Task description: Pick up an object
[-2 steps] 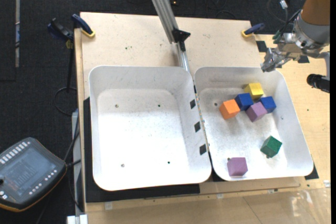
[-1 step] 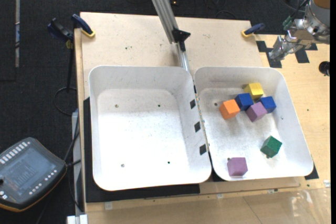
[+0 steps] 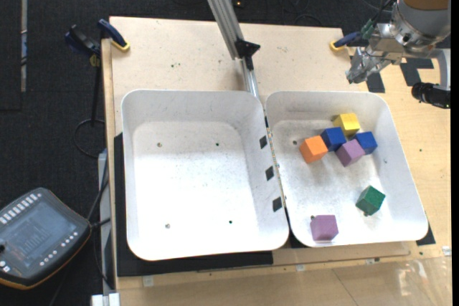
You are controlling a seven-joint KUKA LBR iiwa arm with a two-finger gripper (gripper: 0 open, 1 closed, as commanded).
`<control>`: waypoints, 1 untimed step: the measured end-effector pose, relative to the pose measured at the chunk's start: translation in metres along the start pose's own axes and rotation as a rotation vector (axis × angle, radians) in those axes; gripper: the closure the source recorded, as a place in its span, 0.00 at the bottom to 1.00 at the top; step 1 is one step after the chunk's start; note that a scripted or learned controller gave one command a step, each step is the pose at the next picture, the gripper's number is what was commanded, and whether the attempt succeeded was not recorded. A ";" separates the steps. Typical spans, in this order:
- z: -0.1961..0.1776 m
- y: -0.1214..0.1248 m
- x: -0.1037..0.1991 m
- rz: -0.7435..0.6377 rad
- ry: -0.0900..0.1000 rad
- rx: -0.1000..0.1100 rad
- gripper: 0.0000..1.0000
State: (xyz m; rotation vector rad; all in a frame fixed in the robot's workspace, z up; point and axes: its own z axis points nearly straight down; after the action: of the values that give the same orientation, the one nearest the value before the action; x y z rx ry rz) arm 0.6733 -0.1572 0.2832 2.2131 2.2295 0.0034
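The right bin (image 3: 399,154) holds several small blocks. A cluster sits near its back: a yellow block (image 3: 348,122), two blue blocks (image 3: 333,137) (image 3: 366,142), an orange block (image 3: 313,148) and a purple block (image 3: 350,152). A green block (image 3: 371,200) lies toward the front right, and a second purple block (image 3: 324,227) rests near the front wall. My gripper (image 3: 361,72) hangs above the bench just behind the right bin's back rim, up and to the right of the cluster. Nothing shows between its fingers.
The left bin (image 3: 136,154) stands beside the right one. A slanted metal pole (image 3: 219,0) crosses the bench at the back and ends between the bins. Blue-yellow clamps (image 3: 111,36) (image 3: 343,41) grip the bench's back corners. A pendant (image 3: 36,233) lies at the lower left.
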 end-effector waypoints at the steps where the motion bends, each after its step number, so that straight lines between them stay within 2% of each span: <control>1: 0.006 -0.010 0.059 -0.001 0.001 0.003 1.00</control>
State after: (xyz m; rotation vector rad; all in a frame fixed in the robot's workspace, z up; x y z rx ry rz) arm 0.6630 -0.0981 0.2771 2.2142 2.2323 0.0003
